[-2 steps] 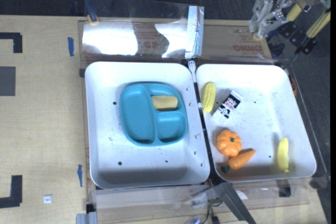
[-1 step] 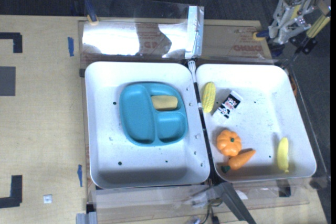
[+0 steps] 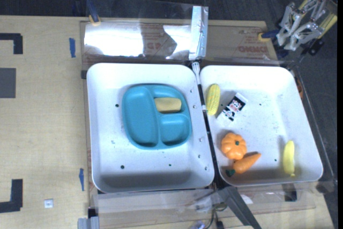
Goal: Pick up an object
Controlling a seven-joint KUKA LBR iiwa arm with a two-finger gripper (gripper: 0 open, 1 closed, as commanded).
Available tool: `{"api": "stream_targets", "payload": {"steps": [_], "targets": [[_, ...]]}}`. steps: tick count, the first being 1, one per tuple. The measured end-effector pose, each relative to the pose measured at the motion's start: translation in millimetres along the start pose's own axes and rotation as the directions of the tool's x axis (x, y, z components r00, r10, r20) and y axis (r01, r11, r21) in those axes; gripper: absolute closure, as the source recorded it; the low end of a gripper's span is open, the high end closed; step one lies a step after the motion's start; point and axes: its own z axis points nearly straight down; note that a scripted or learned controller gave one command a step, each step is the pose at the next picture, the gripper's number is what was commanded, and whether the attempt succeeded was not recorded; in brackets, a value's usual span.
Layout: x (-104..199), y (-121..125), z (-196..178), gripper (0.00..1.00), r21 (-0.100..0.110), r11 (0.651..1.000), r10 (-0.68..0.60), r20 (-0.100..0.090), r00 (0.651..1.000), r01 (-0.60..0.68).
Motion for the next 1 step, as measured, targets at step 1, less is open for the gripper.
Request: {"api": "stream_targets", "payload": {"steps": [1], "targets": [[-40.3, -1.8, 5.2, 1.0, 0.003, 0.93, -0.368, 0.003, 0.93, 0.367]]}}
